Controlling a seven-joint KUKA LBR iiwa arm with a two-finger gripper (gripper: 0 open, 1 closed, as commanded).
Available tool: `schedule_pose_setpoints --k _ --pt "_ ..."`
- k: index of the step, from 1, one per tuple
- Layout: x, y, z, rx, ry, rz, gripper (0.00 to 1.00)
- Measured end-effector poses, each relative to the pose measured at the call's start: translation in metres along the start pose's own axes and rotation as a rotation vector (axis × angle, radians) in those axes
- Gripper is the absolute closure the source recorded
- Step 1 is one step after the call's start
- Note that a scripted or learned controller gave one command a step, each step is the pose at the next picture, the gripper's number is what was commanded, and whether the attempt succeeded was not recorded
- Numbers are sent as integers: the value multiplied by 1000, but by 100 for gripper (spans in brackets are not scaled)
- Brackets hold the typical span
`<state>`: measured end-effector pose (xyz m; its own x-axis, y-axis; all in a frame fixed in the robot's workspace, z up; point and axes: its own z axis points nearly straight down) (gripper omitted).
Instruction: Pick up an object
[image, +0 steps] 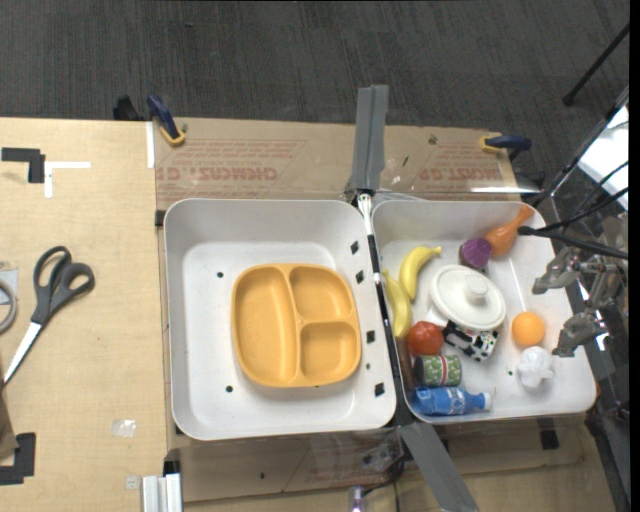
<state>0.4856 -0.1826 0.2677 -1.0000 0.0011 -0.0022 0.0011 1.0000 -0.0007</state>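
The right bin (560, 398) holds several objects. Two yellow bananas (412, 272) lie by its left wall, beside a white lidded pot (467, 295). A purple and orange toy (491, 241) sits at the back. A red ball (426, 337), a green can (438, 371), a blue bottle (452, 402) and a black-and-white toy (480, 344) crowd the front left. An orange ball (527, 328) and a small white object (535, 367) lie toward the right. My gripper (558, 312) reaches in at the bin's right side, open, its fingers (553, 276) pointing left, just right of the orange ball and holding nothing.
The left bin (195, 330) contains a yellow divided plate (297, 324). Scissors (45, 295) lie on the wooden bench at far left. A grey bar (369, 140) runs back from between the bins. Clamps (166, 118) hold the cardboard behind.
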Motion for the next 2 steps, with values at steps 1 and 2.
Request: schedule_pose_setpoints --k 1,2 --pt "-28 -35 175 1 -3 -39 0" --pt "-98 -38 174 1 -5 34 0"
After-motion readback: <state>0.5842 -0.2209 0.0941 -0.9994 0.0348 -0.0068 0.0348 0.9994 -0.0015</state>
